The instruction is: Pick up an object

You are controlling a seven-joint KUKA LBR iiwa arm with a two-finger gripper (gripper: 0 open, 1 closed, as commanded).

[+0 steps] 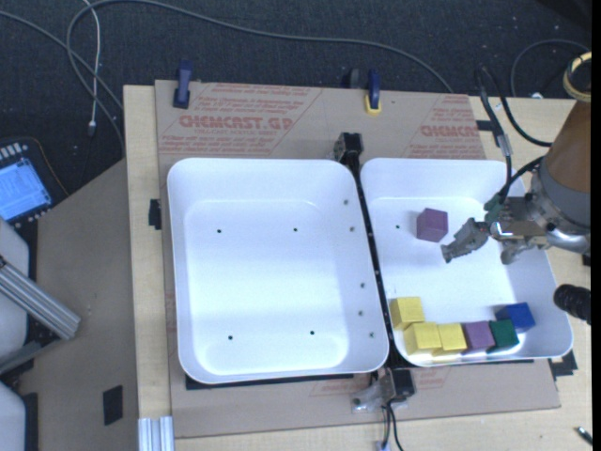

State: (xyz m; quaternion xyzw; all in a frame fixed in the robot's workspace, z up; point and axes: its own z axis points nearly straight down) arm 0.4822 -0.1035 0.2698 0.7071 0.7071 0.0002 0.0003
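Gripper fingers stand apart over the right bin, gripping nothing, just beside the purple cube, which sits alone on the bin floor, one corner turned toward the camera; no long axis. Well apart along the near wall lie yellow blocks, another purple block, a green block and a blue block. Left bin adjoins.

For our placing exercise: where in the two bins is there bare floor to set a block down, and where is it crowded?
The left bin has bare floor from wall to wall. In the right bin, room lies between the purple block and the near row of blocks. That near edge is crowded; the claw hangs beside the purple block.
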